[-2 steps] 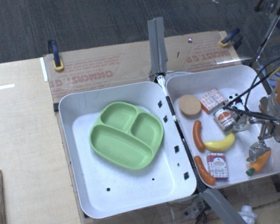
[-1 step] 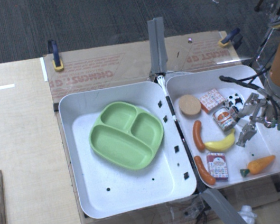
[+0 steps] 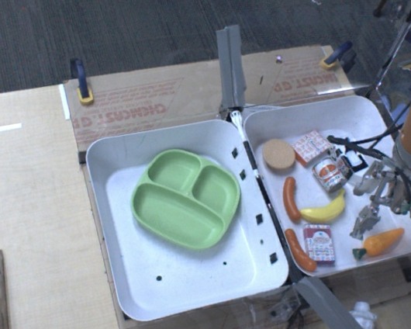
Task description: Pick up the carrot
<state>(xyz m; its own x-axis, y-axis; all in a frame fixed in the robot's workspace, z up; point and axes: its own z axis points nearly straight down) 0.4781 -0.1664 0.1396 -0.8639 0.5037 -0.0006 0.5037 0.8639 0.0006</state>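
Note:
The carrot [image 3: 383, 242], orange with a green stub at its left end, lies near the front right corner of the right bin [image 3: 368, 103]. My gripper [image 3: 363, 207] hangs just above and to the left of it, at the end of the arm coming in from the right. It is open, and its fingers [image 3: 362, 223] are spread with nothing between them. The lower fingertip ends close to the carrot's green end, without a clear touch.
The right bin also holds a banana [image 3: 324, 211], two sausages [image 3: 290, 198] [image 3: 300, 251], a small red packet [image 3: 319, 244], a can [image 3: 331, 173], a red-and-white box [image 3: 311, 146] and a round bun [image 3: 279, 155]. A green divided plate [image 3: 186, 198] lies in the left bin [image 3: 124, 237].

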